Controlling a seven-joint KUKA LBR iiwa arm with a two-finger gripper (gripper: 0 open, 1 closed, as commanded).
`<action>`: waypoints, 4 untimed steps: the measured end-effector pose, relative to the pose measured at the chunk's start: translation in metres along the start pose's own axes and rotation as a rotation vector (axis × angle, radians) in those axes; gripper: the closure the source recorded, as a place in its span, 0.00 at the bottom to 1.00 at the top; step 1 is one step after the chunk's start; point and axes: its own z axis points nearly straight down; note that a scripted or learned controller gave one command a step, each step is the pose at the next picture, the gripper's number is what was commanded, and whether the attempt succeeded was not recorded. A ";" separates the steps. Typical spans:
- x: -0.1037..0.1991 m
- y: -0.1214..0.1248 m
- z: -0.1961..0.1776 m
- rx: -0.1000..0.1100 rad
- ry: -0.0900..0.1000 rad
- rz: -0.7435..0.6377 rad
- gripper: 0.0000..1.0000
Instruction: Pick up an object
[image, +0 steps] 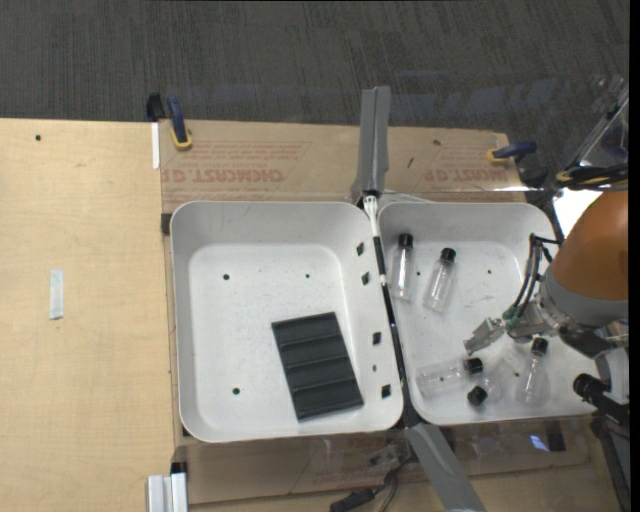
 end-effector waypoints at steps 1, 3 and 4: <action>-0.001 0.000 -0.008 0.000 0.000 0.003 1.00; -0.002 0.000 -0.017 0.000 -0.001 0.005 1.00; -0.002 0.000 -0.017 0.000 -0.001 0.005 0.00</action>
